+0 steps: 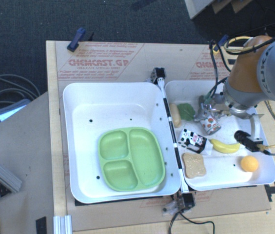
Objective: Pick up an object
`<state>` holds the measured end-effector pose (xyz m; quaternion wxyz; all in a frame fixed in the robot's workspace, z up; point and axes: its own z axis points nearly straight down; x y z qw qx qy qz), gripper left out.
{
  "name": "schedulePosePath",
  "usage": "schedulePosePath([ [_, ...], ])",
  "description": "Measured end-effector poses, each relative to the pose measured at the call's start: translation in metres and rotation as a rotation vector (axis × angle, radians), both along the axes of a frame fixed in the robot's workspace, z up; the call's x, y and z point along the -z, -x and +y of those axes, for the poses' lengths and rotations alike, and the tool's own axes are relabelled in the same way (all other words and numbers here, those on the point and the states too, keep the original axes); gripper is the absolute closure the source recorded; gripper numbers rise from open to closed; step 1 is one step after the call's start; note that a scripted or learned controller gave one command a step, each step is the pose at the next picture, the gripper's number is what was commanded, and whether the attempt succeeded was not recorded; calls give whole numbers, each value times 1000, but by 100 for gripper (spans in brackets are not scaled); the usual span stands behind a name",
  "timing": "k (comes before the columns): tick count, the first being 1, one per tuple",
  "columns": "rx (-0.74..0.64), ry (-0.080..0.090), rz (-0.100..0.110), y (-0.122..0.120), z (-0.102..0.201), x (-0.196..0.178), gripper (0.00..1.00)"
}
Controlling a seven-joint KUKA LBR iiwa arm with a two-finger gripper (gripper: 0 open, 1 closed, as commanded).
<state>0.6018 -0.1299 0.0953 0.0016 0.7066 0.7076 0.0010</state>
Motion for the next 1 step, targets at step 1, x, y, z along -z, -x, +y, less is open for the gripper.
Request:
schedulePosePath([
  [1,0,-2,2,-9,71,-90,100],
])
